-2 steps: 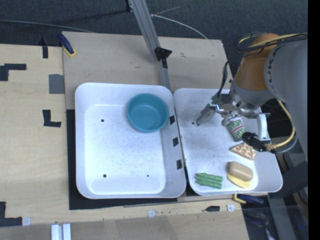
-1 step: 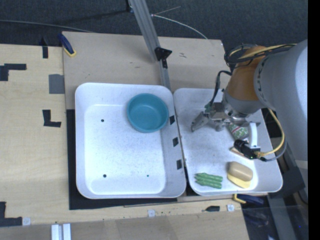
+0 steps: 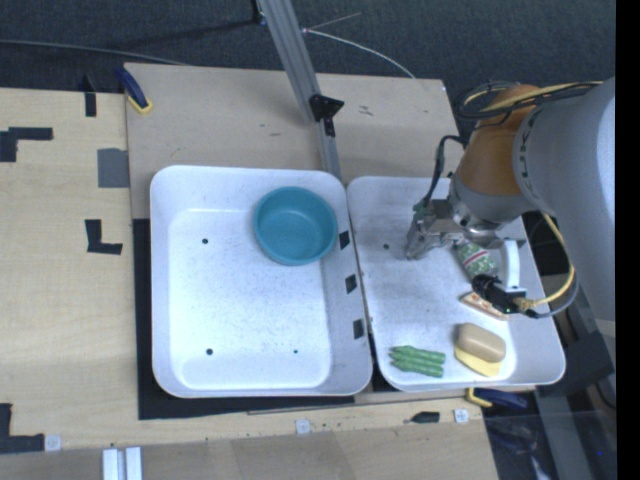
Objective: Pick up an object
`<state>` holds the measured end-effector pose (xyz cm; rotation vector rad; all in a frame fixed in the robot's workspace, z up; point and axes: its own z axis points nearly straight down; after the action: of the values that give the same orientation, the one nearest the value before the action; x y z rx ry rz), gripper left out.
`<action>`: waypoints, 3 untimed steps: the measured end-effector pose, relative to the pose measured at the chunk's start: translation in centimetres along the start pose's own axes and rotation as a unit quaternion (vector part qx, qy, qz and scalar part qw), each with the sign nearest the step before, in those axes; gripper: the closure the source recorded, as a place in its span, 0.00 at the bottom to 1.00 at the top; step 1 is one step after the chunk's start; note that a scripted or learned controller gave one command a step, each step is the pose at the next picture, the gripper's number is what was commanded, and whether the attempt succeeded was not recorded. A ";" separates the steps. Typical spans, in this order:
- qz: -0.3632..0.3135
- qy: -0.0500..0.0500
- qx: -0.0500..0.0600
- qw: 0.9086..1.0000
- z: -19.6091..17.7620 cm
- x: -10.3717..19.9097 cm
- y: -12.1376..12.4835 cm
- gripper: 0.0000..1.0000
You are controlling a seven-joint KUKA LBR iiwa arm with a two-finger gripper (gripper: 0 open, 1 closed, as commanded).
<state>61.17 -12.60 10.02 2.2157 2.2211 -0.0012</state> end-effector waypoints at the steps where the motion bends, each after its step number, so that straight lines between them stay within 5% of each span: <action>1: 0.000 0.001 0.000 1.000 -6.3 -0.2 0.0 1.00; 2: 0.000 0.001 0.000 1.000 -11.0 -0.2 0.0 1.00; 3: -0.002 0.003 0.002 1.000 -12.2 4.8 -0.6 1.00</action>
<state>60.53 -7.79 22.25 2.2165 2.2290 0.0007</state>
